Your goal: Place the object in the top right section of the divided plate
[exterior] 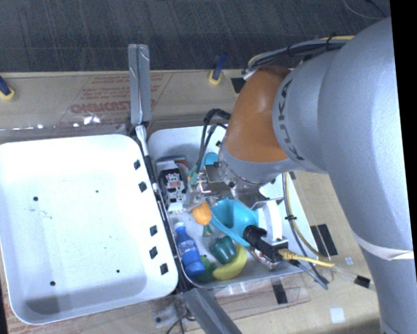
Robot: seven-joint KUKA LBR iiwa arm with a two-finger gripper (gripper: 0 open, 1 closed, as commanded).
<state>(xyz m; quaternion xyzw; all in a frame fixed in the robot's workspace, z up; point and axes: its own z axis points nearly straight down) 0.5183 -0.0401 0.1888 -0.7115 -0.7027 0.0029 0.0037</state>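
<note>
Arm is reaching into the right bin, gripper state impossible to tell, hovering just above orange object beside blue scoop.

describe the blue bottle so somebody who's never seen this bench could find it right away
Look at the right bin, under the grey arm. Along its left wall, near the front corner, lies the blue bottle. It is slim and deep blue with a pale cap, left of the green item and the yellow banana.
</note>
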